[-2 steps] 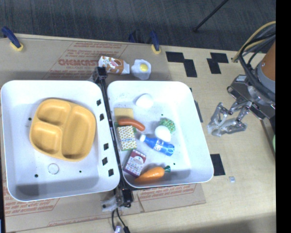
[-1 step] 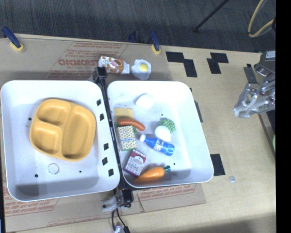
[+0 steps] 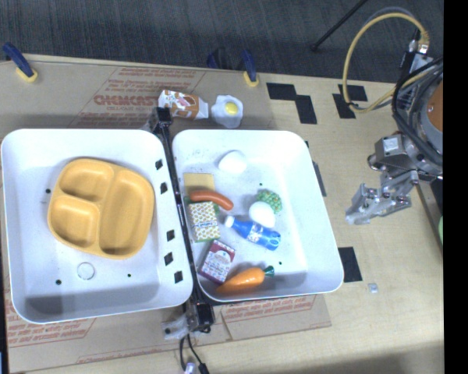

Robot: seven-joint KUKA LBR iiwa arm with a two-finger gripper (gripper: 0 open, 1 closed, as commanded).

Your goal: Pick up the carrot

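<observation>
The carrot (image 3: 242, 279) is orange with a green stub at its right end. It lies on its side at the front edge of the right bin (image 3: 316, 209), just right of a small red box (image 3: 216, 261). My gripper (image 3: 372, 206) hangs over the bare bench to the right of that bin, well away from the carrot and further back. It is open, with nothing between its fingers.
The right bin also holds a blue bottle (image 3: 253, 232), two white balls (image 3: 232, 162), a green item (image 3: 270, 201), a sausage (image 3: 210, 199) and small boxes. A yellow sectioned plate (image 3: 101, 206) sits in the left bin (image 3: 19, 209). Behind the bins lie a carton (image 3: 178, 104) and a fried-egg toy (image 3: 228, 109).
</observation>
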